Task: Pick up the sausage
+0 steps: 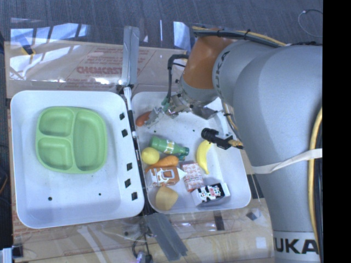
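We are seeing a smooth green three-part plate (71, 139) lying in the left bin (27, 201). In the right bin (241, 193), the small reddish-orange sausage (142, 118) is lying at the far left corner. The end effector (164, 109) is sitting just beside it, seemingly touching; we cannot tell how it is set. Nearer us are lying a green bottle (169, 146), a lemon (150, 156), a carrot (166, 161) and a curved banana (203, 156).
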Controlling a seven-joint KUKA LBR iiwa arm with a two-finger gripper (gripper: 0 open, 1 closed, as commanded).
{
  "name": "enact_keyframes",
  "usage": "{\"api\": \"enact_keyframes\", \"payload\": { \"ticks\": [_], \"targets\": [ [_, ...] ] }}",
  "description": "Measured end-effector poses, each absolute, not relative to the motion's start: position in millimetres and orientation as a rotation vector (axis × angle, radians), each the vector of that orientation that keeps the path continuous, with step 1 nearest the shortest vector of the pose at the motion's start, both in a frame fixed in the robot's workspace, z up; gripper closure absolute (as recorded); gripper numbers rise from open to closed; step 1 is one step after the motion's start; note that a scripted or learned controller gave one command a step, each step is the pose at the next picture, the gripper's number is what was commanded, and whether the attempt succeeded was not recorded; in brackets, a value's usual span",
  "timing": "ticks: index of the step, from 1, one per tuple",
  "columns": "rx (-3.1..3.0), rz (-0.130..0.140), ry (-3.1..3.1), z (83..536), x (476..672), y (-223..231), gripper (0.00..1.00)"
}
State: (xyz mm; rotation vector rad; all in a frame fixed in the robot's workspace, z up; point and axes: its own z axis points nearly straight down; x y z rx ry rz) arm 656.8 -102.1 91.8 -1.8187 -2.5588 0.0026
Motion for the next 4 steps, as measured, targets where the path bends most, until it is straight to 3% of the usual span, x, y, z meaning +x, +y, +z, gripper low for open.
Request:
{"api": "enact_keyframes", "payload": {
  "ticks": [1,2,3,4],
  "targets": [
    [-1.814,0.003,-2.563,103,657.8,-101,1.00],
    [-2.232,0.002,-2.208,192,656.3,35,1.00],
    [-2.160,0.003,-2.279,218,649.8,90,1.00],
    [-2.126,0.009,-2.309,198,598.8,151,1.00]
  ]
}}
